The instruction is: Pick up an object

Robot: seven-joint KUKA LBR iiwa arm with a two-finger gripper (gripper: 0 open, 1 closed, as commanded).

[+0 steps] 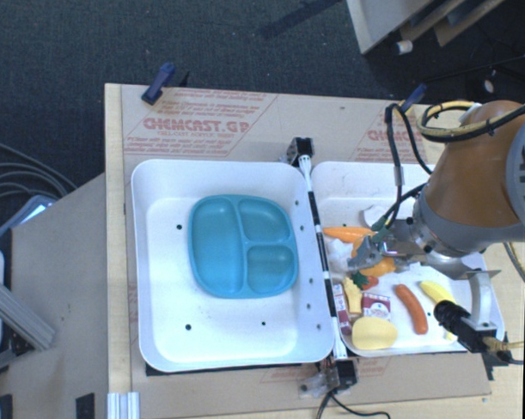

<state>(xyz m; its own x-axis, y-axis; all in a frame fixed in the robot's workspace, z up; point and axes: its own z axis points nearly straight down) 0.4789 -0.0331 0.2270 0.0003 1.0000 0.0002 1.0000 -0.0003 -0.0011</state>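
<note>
Dark carpet surrounds the bench [205,125], which carries two shallow white bins side by side. From my seat, the left bin [155,321] holds a blue divided plate [242,245], and the right bin [350,177] holds the toy food I could pick from: a carrot [346,234] toward the far side, a red sausage [411,307], a yellow banana-like piece [436,293], a pale yellow round piece [374,334] at the near edge, and a small red-and-white carton [377,304]. I judge the step in hand to be the reach: the arm [478,182] comes in from the right, bent over the right bin, with the claw [370,254] low among the pieces just near of the carrot. An orange piece and something green sit right at its tip, but I cannot tell whether the claw is wide, narrow, or closed on anything. My next move calls for confirming contact there, then lifting straight up without dragging neighbours along.
</note>
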